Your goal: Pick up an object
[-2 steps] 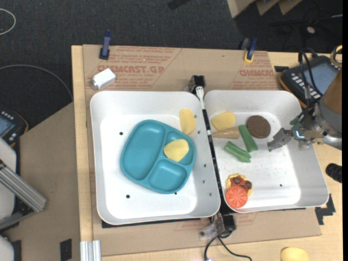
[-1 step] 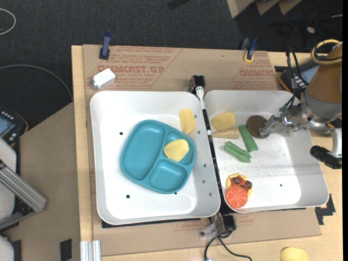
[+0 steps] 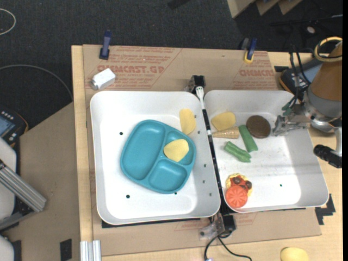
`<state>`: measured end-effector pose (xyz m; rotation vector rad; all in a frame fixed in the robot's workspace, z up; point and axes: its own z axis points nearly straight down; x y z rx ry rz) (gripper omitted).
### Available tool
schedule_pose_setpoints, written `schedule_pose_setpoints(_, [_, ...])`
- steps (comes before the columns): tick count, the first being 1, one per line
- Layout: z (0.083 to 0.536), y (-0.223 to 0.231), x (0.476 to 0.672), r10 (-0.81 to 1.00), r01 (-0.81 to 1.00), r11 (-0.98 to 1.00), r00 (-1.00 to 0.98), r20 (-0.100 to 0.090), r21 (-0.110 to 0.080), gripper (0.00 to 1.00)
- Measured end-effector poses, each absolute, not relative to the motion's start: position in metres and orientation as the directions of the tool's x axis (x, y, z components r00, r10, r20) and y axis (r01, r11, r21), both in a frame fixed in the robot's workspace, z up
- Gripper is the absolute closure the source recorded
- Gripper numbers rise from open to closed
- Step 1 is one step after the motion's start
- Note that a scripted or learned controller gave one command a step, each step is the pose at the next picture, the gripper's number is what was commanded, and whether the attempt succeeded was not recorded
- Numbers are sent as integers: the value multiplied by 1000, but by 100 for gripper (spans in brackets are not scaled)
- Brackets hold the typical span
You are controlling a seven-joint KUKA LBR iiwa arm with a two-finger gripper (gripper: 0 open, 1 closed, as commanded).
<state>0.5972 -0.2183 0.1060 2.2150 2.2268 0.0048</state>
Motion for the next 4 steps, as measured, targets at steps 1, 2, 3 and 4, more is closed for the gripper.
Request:
schedule_pose_setpoints(1, [84, -223, 618, 1000, 1000, 2, -2, -2, 3, 100])
schedule_pose_setpoints(2, [85, -224, 634, 1000, 1000, 1, -1, -2, 4, 100])
schedule_pose_setpoints(3, [85, -224, 654, 1000, 1000, 2, -2, -2, 5, 100])
schedule_pose_setpoints(4, [97, -224, 654, 1000, 1000, 3, -3, -5, 8, 100])
